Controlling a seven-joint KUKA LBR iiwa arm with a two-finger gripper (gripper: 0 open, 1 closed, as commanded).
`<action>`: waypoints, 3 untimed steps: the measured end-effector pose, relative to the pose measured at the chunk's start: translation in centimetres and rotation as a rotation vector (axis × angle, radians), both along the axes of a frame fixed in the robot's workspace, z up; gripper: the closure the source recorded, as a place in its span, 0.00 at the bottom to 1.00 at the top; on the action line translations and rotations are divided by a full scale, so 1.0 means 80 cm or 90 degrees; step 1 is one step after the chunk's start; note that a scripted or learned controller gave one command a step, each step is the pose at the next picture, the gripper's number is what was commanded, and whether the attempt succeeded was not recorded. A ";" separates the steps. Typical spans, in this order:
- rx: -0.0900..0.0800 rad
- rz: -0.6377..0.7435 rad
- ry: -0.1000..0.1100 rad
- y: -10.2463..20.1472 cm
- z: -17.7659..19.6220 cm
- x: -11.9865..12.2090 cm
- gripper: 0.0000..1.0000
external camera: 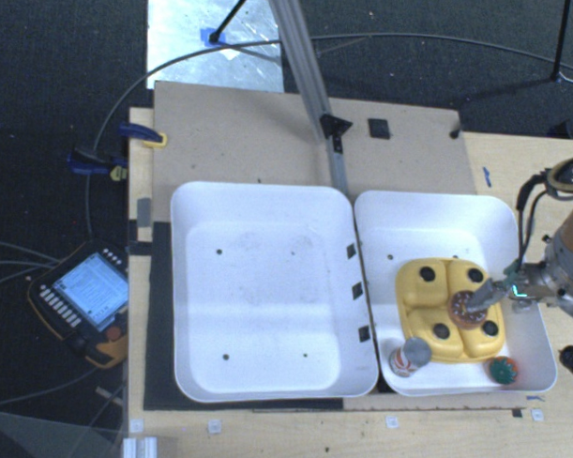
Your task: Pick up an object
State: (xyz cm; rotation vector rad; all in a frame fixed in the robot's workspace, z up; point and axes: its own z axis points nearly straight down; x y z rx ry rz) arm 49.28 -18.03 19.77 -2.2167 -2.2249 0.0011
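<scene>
No writing readable on the yellow block (448, 309) under the tool (473, 303)

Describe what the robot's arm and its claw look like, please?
The arm comes in from the right, grey with an orange patch above the wrist and a dark cable looping beside it. Its gripper is slim, grey and metallic, with a small teal light glowing near its base.

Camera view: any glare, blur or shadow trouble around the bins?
Camera view: soft overall, small items smeared; left bin floor is nearly blown out white; bright glare on the shiny sheet at top; the gripper over the yellow object is blurry, finger detail unreadable; shadows faint.
</scene>
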 end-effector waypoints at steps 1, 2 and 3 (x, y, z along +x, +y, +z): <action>0.000 0.000 -0.001 0.000 0.001 0.001 0.00; 0.000 -0.002 0.000 -0.006 -0.053 0.005 0.00; -0.002 0.001 -0.008 -0.012 -0.083 0.009 0.00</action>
